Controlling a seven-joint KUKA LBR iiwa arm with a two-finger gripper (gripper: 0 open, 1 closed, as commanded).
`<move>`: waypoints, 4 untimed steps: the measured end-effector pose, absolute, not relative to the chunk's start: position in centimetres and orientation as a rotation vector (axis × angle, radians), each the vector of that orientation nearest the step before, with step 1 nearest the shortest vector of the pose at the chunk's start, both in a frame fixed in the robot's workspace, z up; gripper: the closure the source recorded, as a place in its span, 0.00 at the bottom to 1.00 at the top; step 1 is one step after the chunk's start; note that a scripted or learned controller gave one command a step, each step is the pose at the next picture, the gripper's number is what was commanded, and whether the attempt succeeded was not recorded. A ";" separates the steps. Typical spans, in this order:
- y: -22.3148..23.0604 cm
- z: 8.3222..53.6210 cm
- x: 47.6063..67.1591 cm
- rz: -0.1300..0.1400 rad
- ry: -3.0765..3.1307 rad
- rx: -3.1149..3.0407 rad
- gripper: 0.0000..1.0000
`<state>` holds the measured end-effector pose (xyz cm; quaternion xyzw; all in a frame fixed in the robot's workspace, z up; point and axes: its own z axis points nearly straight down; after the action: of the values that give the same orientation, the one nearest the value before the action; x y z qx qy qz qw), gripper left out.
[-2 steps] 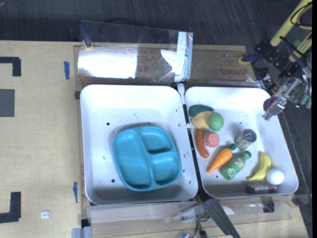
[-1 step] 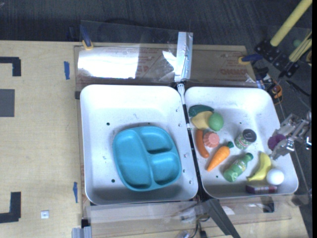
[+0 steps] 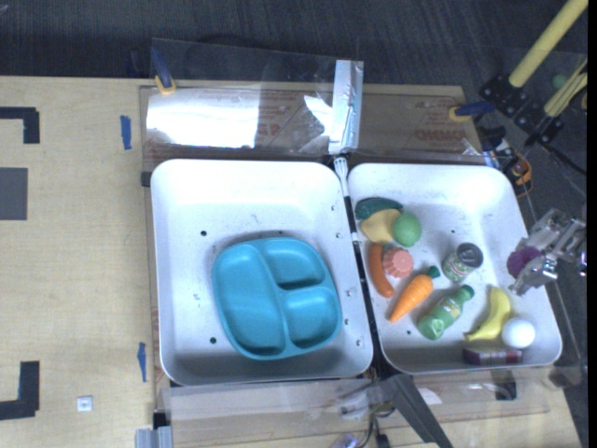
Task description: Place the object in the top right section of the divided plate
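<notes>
On the tan bench point(image 3: 75, 250), two white bins point(image 3: 187, 194) adjoin, seemingly touching.

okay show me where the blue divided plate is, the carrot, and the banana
blue divided plate point(image 3: 244, 299): camera view, floor of its large left section.
carrot point(image 3: 411, 295): camera view, middle of its orange body.
banana point(image 3: 493, 312): camera view, middle of its yellow curve.

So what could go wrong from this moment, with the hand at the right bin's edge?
1. The toys in the right bin lie crowded: carrot, green bottle and banana nearly touch, so a grasp may slip or nudge neighbours.
2. The hand hovers over the bin's right rim and might bump it.
3. The blue divided plate has low dividers, so a dropped toy could roll into another section.
</notes>
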<state>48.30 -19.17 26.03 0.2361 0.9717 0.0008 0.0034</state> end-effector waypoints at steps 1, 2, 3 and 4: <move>-22.4 22.6 48.0 0.001 3.098 0.525 1.00; -22.3 23.7 48.3 0.003 3.091 0.526 1.00; -22.3 24.7 48.5 0.004 3.085 0.529 1.00; -22.3 25.7 48.7 0.004 3.079 0.531 1.00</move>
<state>48.73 -22.32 25.67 0.1700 0.9854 0.0014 0.0087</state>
